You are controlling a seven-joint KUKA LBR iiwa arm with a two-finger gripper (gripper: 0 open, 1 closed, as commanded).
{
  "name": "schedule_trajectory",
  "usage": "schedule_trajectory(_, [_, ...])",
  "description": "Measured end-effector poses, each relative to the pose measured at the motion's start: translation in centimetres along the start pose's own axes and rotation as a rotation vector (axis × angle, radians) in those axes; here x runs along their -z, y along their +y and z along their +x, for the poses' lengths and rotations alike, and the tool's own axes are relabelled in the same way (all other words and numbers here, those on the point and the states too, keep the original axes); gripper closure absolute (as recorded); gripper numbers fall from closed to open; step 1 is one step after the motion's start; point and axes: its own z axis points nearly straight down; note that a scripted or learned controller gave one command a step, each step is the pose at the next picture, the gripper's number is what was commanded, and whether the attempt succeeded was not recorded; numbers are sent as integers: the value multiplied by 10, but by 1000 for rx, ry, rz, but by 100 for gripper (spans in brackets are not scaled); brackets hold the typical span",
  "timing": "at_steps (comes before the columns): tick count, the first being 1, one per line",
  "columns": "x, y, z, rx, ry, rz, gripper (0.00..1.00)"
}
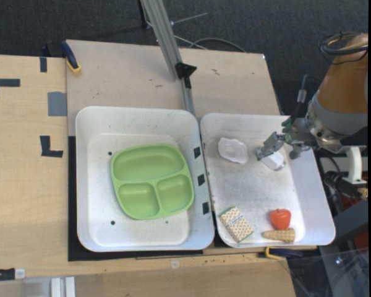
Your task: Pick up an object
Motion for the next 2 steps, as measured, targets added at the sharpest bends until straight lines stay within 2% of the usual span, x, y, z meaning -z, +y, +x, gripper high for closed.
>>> schedule_trajectory(1, [0,0,0,0,0,0,0])
schedule_trajectory(2, [-64,-3,2,-1,1,7,0])
